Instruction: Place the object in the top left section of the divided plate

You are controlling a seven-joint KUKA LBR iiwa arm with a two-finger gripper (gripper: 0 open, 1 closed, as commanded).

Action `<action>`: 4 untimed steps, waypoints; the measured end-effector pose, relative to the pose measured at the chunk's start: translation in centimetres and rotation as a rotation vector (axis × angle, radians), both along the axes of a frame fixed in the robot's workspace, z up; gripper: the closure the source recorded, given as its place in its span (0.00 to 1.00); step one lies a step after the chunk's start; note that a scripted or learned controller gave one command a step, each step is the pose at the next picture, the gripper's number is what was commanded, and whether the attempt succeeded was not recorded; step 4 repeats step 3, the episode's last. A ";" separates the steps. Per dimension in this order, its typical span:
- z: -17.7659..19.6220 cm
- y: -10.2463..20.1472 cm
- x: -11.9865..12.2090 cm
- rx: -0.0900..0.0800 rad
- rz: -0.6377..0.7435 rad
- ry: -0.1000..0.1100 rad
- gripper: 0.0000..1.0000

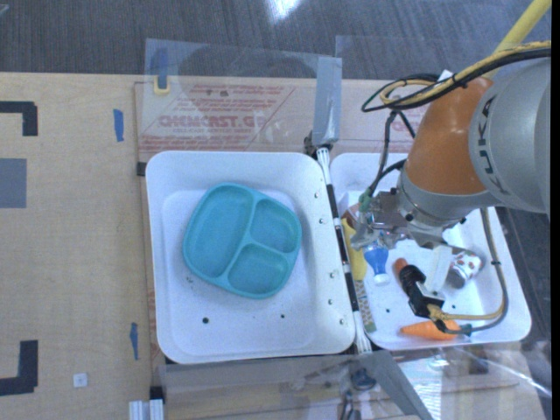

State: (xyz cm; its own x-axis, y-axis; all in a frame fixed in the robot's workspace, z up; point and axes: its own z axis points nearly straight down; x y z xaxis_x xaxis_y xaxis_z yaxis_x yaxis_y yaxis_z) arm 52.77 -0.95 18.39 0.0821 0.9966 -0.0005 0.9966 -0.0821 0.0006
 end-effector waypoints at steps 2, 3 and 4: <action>0.9 10.9 6.8 -0.001 0.251 -0.001 1.00; 1.0 11.0 6.8 -0.001 0.251 -0.001 0.00; 1.0 11.0 6.8 -0.001 0.251 -0.001 0.00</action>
